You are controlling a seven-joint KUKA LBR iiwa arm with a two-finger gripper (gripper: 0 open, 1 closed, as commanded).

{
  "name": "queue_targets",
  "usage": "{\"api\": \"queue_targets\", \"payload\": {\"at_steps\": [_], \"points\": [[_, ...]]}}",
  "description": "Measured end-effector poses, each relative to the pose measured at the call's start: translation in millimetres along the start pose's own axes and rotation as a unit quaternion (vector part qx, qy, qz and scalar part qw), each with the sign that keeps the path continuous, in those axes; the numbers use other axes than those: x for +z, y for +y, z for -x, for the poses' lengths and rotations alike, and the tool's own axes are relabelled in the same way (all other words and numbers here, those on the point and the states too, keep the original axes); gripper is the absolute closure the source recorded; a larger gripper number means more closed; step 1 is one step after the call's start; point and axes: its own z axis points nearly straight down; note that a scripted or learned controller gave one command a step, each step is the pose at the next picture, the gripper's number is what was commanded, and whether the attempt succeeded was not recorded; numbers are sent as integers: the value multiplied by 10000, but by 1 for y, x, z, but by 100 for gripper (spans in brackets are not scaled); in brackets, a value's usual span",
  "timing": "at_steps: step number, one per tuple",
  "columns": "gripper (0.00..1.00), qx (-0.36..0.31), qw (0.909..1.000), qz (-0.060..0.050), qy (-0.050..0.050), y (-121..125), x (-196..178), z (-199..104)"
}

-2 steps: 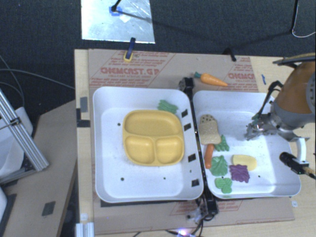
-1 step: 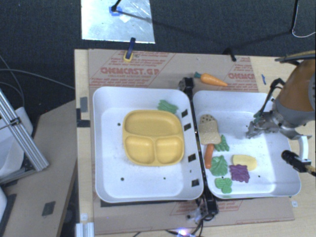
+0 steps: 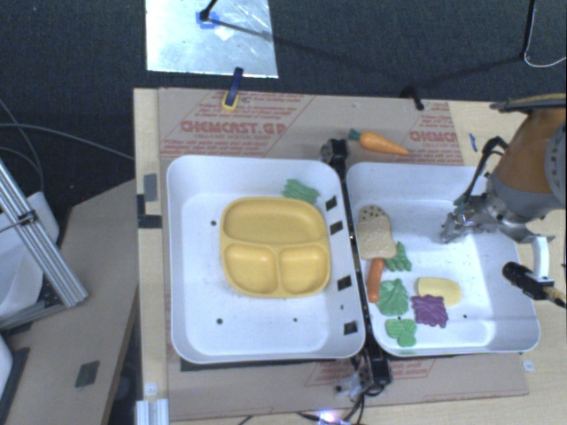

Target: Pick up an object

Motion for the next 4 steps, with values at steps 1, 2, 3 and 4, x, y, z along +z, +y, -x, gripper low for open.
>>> {"api": "queue_targets", "payload": {"at_steps": [1, 2, 3, 4], "points": [[100, -9, 10000, 15, 0, 1, -12, 0], [100, -19, 10000, 32, -2, 2, -23, -1], [100, -29, 10000, 50, -3, 3, -34, -1], [100, -37, 10000, 69, -3, 4, -45, -1]]}}
